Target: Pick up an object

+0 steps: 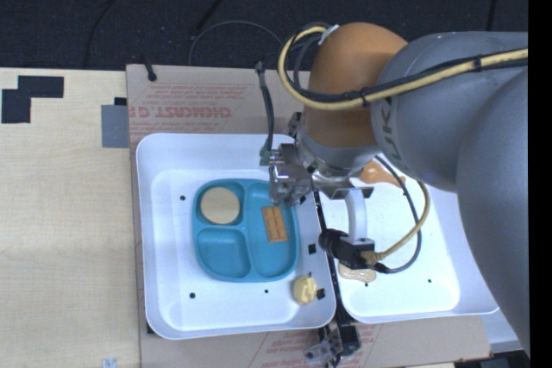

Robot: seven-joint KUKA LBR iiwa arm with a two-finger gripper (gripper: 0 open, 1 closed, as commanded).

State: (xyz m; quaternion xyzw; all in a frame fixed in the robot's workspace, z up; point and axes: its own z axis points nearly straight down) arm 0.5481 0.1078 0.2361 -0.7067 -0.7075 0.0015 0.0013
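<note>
A blue divided tray [226, 258] lies in the left white bin [164, 271]. A round tan disc [219, 205] rests in the tray's upper left compartment, and a brown ridged bar [275, 225] lies in its right compartment. My gripper [281, 182] hangs over the upper end of that right compartment, just above the brown bar. A small yellow lump [304, 289] sits on the bin floor near the tray's lower right corner. An orange object [377, 172] in the right bin is partly hidden by the arm.
The right white bin [431, 289] lies under the big grey arm, which covers much of it. Brown cardboard [190, 103] lies behind the bins, and pale bench surface stretches to the left.
</note>
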